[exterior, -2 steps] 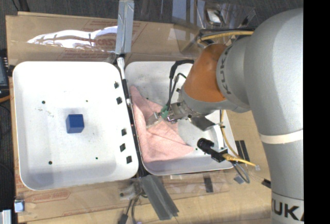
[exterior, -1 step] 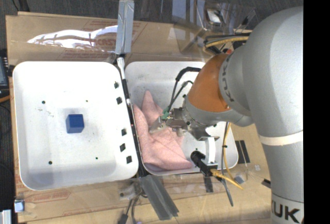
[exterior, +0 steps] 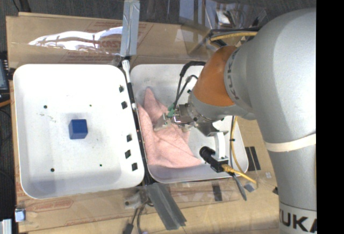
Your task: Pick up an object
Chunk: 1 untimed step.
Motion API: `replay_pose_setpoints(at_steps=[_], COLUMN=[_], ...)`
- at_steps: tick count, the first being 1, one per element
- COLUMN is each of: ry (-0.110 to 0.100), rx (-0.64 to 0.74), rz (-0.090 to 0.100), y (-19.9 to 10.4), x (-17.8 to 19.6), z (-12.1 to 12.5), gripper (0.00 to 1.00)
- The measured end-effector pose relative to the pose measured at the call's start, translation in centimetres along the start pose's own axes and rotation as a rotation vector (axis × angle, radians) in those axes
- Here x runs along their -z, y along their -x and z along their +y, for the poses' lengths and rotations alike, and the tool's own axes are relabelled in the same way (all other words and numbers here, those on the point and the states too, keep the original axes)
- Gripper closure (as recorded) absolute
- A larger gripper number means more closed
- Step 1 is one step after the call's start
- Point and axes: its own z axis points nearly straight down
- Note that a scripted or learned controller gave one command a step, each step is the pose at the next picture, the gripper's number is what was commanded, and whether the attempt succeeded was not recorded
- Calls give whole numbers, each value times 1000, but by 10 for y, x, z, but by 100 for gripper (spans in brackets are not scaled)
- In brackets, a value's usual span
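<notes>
A pink cloth (exterior: 164, 139) lies crumpled in the right bin (exterior: 161, 74), spread from its upper left to its lower middle. My gripper (exterior: 164, 121) is low over the cloth's middle, at the end of the grey arm with the orange band (exterior: 215, 85). Its tips meet the fabric, and the wrist hides them. A small blue cube (exterior: 78, 128) sits alone on the floor of the left bin (exterior: 32, 93), left of centre and far from the gripper.
A divider with black clips (exterior: 130, 130) separates the two bins. The arm's large grey body (exterior: 285, 93) covers the right side of the right bin. Cables and a black fitting (exterior: 212, 158) hang near that bin's lower right.
</notes>
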Motion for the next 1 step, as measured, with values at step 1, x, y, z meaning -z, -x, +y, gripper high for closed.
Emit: replay_pose_setpoints(at_steps=[1], ry=[-7], rx=[4], rz=[2], y=[0], x=[7], z=[0], gripper=[100])
